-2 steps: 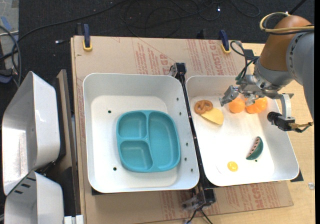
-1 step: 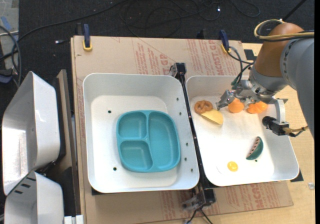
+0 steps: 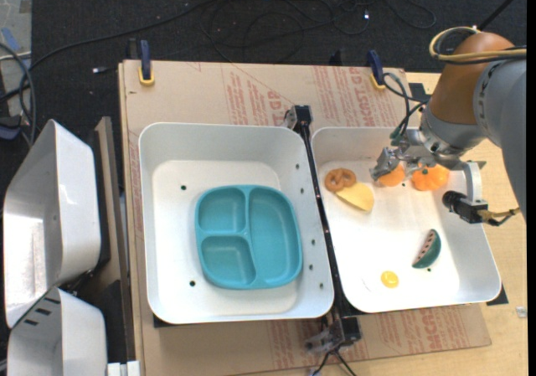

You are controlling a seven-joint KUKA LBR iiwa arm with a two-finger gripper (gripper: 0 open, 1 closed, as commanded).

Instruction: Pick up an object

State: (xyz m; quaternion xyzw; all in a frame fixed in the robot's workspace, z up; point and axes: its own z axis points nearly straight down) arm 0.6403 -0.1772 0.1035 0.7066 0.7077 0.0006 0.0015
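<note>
My gripper (image 3: 392, 163) hangs low over the back of the right bin (image 3: 469, 278), reaching in from the right. A small orange piece (image 3: 390, 177) lies right under its tip, partly hidden by it. A second, rounder orange fruit (image 3: 430, 178) sits just to its right, beneath the wrist. To the gripper's left lie a brown pretzel (image 3: 340, 179) and a yellow cheese wedge (image 3: 358, 197). A watermelon slice (image 3: 426, 249) and a small yellow piece (image 3: 389, 280) rest nearer the bin's front.
The left bin (image 3: 167, 165) holds a teal divided plate (image 3: 248, 236). A black divider bar (image 3: 316, 190) runs between the two bins. Cables hang off the arm's wrist over the right bin's right wall. White tubs stand off the bench at far left.
</note>
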